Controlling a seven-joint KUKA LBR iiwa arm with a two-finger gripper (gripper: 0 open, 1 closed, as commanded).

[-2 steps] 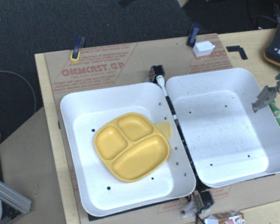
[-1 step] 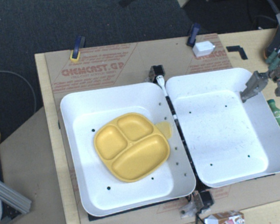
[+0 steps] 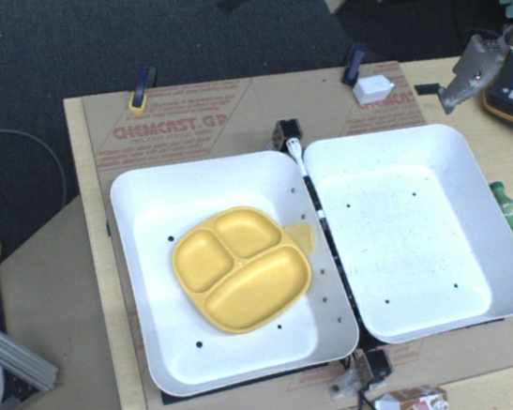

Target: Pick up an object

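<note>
Plate-picking hasn't begun, as I judge it: my tool [image 3: 467, 84] sits at the far right edge of the desk [image 3: 104, 268], well apart from both bins, and I cannot tell how it stands or see anything in it. The right bin [image 3: 400, 146] is smooth white plastic with rounded corners. In the left bin [image 3: 145, 291] lies the plate [image 3: 240, 268], a glossy yellow moulded dish with three shallow compartments, tilted askew. Next I'd need to swing across and come down on its thin rim, since its broad curved face offers no grip.
</note>
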